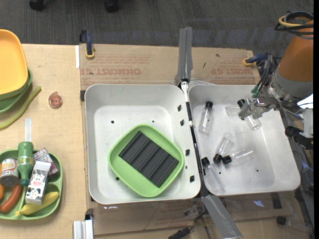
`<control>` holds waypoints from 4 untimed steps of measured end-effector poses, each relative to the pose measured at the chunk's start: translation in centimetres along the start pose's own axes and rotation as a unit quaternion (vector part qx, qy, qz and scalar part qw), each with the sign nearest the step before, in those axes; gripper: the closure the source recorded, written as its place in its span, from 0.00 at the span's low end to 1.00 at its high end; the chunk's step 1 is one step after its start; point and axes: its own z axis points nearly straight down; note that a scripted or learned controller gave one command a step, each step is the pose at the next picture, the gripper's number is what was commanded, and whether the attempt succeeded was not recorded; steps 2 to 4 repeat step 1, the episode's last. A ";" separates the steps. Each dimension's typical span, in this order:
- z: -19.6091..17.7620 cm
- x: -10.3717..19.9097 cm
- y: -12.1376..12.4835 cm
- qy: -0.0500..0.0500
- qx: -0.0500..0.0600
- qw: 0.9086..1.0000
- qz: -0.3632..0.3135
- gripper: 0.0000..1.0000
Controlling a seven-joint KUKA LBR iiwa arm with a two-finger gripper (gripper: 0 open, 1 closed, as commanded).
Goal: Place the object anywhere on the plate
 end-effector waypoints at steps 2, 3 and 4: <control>0.0 0.0 0.0 0.000 0.000 1.000 0.000 0.00; 0.0 0.0 0.0 0.000 0.000 1.000 0.000 0.00; 0.0 0.0 0.0 0.000 0.000 1.000 0.000 0.00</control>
